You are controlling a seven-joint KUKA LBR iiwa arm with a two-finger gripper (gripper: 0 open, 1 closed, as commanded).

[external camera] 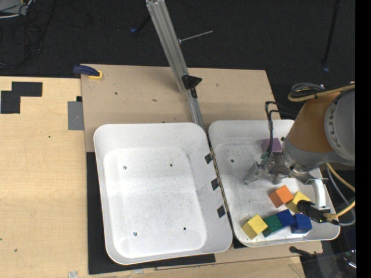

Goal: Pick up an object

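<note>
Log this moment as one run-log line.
arm: over right bin | gripper: low, near purple block | grasp: none seen | orange block, yellow block on bin floor

Light fell evenly from above onto the two white bins [153,193], which read bright, nearly washed out, with little glare. Beyond the bins the background was dark and underexposed. Shadows beneath the bins' edges were soft and short. The picture was slightly grainy and soft throughout, without obvious edge distortion.
</note>
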